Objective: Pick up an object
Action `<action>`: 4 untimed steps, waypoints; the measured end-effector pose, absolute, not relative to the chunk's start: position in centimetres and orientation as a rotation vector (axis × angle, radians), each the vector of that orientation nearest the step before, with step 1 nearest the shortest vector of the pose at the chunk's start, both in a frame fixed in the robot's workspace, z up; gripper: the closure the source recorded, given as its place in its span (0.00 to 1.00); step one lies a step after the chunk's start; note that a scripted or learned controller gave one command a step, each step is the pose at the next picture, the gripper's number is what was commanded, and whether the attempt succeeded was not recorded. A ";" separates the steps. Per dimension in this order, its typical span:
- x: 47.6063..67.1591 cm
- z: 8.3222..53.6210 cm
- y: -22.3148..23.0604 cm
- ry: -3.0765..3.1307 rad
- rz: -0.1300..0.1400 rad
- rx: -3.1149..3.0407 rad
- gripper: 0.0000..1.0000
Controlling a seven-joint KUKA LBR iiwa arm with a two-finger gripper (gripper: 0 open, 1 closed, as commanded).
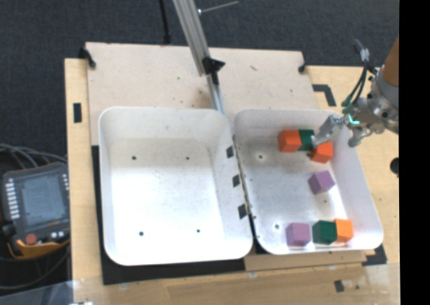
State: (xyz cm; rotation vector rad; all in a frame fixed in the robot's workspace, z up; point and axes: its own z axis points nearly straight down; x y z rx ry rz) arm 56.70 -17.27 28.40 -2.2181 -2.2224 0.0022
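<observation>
The right bin (359, 183) holds several blocks. Near its far wall an orange block (289, 141), a green block (306, 139) and a second orange block (322, 152) sit close together. A purple block (321, 181) lies mid-bin. Along the near wall stand a purple block (297, 233), a green block (324, 232) and an orange block (344, 229). My gripper (340, 134) hangs over the bin's far right corner, open, with nothing between its fingers. Its left finger (327, 128) ends just above the second orange block.
The left bin (107, 162) sits beside the right one, sharing a middle wall. A slanted metal pole (191, 21) rises behind the bins. A teach pendant (37, 203) rests off the bench at the left.
</observation>
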 end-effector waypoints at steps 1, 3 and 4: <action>56.8 28.6 -17.3 -2.224 -0.001 -2.221 0.00; 56.4 18.7 -15.7 -2.214 0.005 -2.225 0.00; 56.7 13.3 -14.8 -2.212 0.005 -2.227 0.00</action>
